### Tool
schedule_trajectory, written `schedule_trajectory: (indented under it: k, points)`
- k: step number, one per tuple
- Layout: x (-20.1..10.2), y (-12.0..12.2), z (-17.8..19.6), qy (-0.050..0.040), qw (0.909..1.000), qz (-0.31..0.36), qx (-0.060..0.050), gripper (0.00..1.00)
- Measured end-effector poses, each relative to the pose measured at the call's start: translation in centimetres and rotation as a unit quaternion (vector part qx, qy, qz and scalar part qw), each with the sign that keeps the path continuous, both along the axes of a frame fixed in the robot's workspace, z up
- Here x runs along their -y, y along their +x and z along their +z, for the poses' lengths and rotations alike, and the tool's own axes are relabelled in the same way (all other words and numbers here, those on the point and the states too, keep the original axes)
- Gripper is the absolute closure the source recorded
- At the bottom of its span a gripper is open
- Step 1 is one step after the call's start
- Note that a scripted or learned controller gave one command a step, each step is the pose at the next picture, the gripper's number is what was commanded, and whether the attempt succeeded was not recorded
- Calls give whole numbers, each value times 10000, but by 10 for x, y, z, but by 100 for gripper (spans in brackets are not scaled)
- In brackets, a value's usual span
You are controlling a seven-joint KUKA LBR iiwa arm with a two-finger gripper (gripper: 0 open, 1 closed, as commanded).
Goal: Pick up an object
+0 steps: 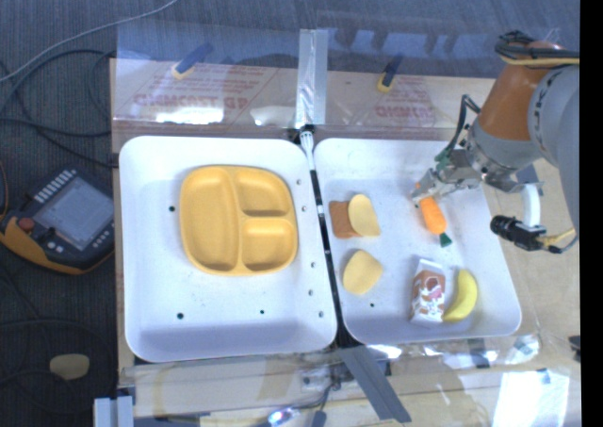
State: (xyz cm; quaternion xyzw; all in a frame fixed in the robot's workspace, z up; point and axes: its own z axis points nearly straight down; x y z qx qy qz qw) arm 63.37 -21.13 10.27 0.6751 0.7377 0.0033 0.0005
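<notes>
Right bin [490, 317]: carrot [432, 217] upper centre, directly under gripper [439, 184]; finger state cannot be told. Chips [363, 271] and sandwich [352, 216] at left; carton [429, 292] touching banana [461, 295] at lower right, print unreadable. Left bin [151, 321]: yellow tray [238, 220].

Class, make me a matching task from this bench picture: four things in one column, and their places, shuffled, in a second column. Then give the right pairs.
Things:
1. yellow tray
2. carrot
3. banana
4. tool

Places:
A. near corner of the right bin, beside the small carton
B. just above the carrot's orange end
C. middle of the left bin
D. right bin, under the tool, green tip toward the carton

Pairs: 1-C, 2-D, 3-A, 4-B
</notes>
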Motion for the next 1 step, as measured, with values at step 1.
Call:
schedule_trajectory:
  k: [1]
  points:
    - [-44,29,139,-30,9998,-181,-25,100]
